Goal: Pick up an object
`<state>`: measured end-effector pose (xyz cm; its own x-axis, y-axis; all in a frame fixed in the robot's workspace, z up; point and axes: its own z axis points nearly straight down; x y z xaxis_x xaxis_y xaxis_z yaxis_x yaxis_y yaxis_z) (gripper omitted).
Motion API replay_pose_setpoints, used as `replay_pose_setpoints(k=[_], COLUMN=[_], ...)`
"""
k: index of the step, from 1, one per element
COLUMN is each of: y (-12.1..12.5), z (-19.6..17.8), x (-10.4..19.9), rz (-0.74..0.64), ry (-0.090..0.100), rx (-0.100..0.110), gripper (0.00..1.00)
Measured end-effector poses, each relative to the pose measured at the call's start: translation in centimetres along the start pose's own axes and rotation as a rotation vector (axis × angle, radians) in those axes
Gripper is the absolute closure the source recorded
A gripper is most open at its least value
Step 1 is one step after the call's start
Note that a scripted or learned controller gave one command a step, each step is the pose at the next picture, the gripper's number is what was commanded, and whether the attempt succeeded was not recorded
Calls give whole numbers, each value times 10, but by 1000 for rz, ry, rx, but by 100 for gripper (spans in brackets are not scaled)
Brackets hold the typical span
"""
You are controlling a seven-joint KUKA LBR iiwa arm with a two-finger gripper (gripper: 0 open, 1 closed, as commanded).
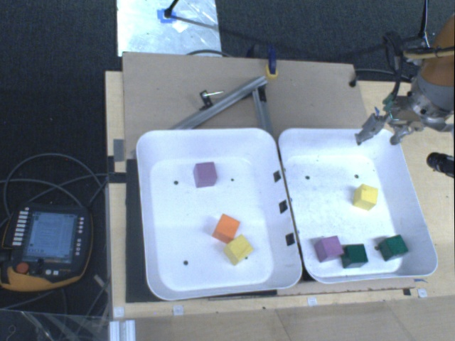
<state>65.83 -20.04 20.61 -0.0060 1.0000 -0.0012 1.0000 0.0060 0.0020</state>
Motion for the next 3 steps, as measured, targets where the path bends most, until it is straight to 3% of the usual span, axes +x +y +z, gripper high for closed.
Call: replay_pose_setpoints(k=[1,3], y=[0,2], z=[0,112], x=[0,5], rz=[1,0], ry=[-1,1], rx=[0,4], gripper=[0,0])
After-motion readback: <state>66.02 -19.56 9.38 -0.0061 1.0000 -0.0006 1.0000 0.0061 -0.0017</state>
